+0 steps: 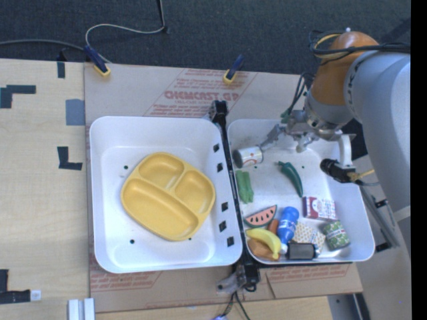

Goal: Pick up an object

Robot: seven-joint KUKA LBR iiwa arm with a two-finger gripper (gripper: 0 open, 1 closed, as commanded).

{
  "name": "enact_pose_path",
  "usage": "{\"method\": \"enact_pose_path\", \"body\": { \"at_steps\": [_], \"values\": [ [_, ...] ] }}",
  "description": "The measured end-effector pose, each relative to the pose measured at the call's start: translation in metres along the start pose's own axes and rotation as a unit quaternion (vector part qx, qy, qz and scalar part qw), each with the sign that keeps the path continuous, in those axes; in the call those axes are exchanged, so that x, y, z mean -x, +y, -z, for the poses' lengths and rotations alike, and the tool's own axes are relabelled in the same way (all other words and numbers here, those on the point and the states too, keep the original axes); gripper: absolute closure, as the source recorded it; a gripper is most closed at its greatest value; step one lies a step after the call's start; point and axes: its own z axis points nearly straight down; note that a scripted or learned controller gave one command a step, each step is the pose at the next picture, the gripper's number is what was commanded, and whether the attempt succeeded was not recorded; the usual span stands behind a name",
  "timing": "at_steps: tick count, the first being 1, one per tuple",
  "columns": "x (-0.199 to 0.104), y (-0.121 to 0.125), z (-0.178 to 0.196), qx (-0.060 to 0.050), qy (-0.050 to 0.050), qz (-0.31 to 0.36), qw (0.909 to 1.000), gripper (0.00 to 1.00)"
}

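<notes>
Here the grey arm [373, 92] reaches over the right bin [363, 245], its gripper [291, 137] near the back wall with fingers I cannot tell apart or together, just beside the small can [247, 157] and green pepper [291, 176].

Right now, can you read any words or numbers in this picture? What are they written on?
"CHEMCAST GP", red print on the brown cardboard sheet under the bins; smaller red lines around it are too blurred to read.
Small red-and-white box in the right bin: print too small to read.
Small can: label unreadable.
</notes>
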Motion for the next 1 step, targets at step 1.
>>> {"method": "enact_pose_path", "body": {
  "at_steps": [1],
  "values": [
    [-0.0149, 0.0098, -0.0301, 0.0, 0.003, -0.001, 1.0, 0.0]
  ]
}}
